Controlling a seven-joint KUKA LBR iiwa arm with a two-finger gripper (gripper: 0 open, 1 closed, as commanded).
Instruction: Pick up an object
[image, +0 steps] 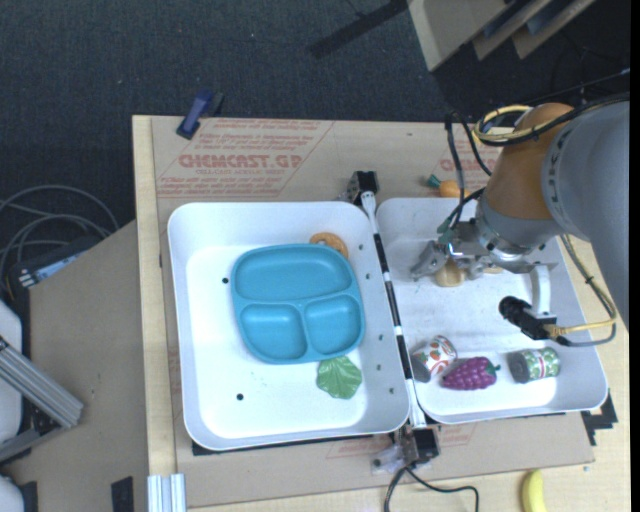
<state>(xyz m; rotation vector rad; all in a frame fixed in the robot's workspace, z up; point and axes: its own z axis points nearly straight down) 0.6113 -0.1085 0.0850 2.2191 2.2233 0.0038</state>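
My gripper (447, 258) is low over the upper left part of the right bin (580, 395). A small tan object (450, 274) lies right at its tip, partly hidden by it; I cannot see whether it is gripped. Along the front of that bin lie a red-and-white can (435, 357), a bunch of purple grapes (470, 374) and a small green-labelled jar (535, 364).
The left bin (200, 300) holds a blue divided plate (297, 300), a green leaf (340, 377) in front of it and a brown pastry (328, 241) behind it. A small orange thing (450, 186) lies outside on the bench, behind the right bin.
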